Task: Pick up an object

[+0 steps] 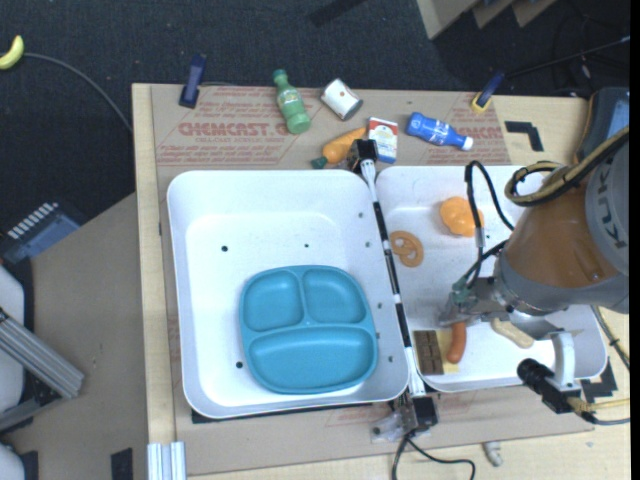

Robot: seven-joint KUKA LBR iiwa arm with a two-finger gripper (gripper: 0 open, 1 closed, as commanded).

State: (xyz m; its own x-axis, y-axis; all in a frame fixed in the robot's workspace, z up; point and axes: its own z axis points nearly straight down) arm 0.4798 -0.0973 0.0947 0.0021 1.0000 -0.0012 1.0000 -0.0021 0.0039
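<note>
A small orange-red sausage-shaped toy (456, 342) lies near the front of the right white bin (425, 200), directly under the grey two-finger gripper (468, 304); whether it grips anything, I cannot tell. A blue divided plate (307, 328) sits in the left white bin (215, 208).

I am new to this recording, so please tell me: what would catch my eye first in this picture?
First the blue divided plate, lying in the left bin. Next the grey and orange arm, reaching from the right into the right bin, its gripper low over a hot dog. An orange fruit lies farther back.
</note>
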